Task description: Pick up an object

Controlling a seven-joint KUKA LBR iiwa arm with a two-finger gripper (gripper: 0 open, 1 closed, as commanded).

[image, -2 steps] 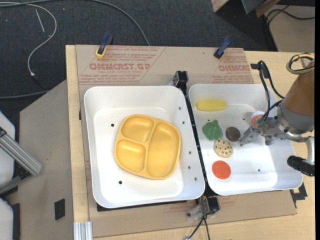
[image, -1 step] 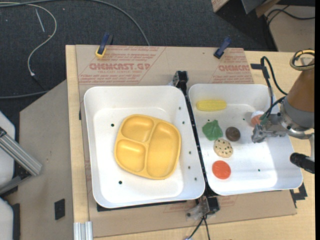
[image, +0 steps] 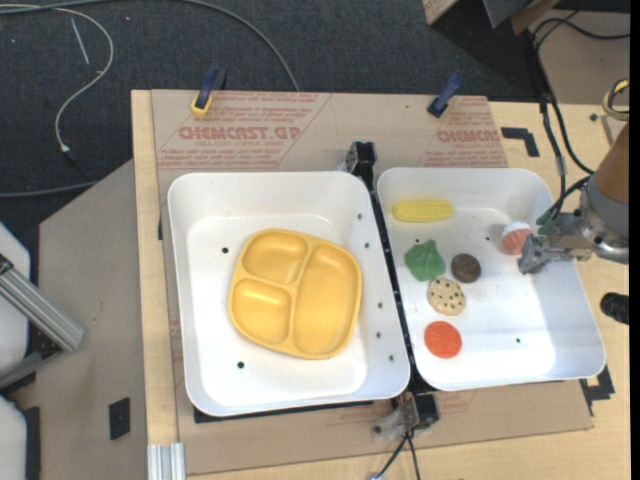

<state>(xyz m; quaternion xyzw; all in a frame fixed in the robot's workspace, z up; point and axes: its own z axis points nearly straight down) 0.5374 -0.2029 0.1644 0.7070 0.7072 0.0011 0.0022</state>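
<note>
Evidently the pick is barely begun: the grey arm's two-finger jaws [image: 533,251] sit low in the right-hand shallow white bin [image: 560,363], just beside a small orange-and-white round object [image: 515,236]; whether they are parted or closed on it I cannot tell. Nothing looks lifted, so gripping and raising remain. Nearby lie a yellow corn cob [image: 421,210], green leafy piece [image: 425,260] and speckled cookie [image: 446,295]. Cardboard on the counter [image: 250,118] reads "CHEMCAST GP".
</note>
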